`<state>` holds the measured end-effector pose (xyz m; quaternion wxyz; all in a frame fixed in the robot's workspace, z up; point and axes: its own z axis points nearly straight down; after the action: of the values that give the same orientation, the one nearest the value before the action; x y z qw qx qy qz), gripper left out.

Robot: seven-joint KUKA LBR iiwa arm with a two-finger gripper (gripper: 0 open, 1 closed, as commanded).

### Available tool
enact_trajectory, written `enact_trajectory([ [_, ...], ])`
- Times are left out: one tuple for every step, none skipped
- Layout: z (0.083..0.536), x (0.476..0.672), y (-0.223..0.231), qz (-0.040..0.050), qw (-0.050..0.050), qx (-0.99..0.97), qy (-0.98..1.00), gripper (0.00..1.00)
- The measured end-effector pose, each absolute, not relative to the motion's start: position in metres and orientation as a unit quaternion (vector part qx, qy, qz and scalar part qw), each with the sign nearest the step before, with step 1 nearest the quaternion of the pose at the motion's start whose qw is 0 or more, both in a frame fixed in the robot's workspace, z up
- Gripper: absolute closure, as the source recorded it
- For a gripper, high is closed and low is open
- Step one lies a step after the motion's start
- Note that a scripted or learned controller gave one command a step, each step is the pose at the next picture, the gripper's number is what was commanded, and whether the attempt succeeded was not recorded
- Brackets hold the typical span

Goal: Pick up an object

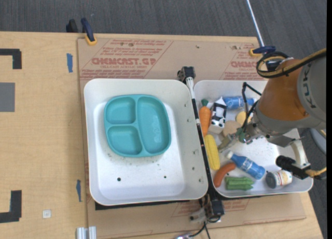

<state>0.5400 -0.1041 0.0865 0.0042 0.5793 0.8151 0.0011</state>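
- Camera view: we see the arm (282,95) reaching in from the right, down over the right bin (306,185), since that bin holds all the loose items to pick from.
- The end effector (245,135) sits low near the bin's middle, just beside a jumble of small toys; we cannot tell its state, as the wrist hides too much.
- Nothing visibly sits in its grip, so we judge the pick not yet made.
- Candidate things lie along the bin's left side: carrot (205,119), corn cob (211,151), red sausage (223,173), green piece (239,183).
- The blue bottle (248,166) lies on its side just below the end effector and is likely the nearest easy target; a black-and-white toy (218,115) lies near the carrot.
- A small jar (278,179) rests toward the bin's lower right corner.
- The left bin (98,181) holds a teal divided plate (138,125), placed centrally, probably as a drop-off spot.
- Both bins sit on the cardboard-covered surface (129,56), clamped at the far edge to stop sliding.
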Motion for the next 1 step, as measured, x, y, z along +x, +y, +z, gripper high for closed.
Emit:
enact_trajectory([
  [0.0855, 0.632, -0.1068, 0.0001, 0.0, 0.64, 0.768, 0.0],
])
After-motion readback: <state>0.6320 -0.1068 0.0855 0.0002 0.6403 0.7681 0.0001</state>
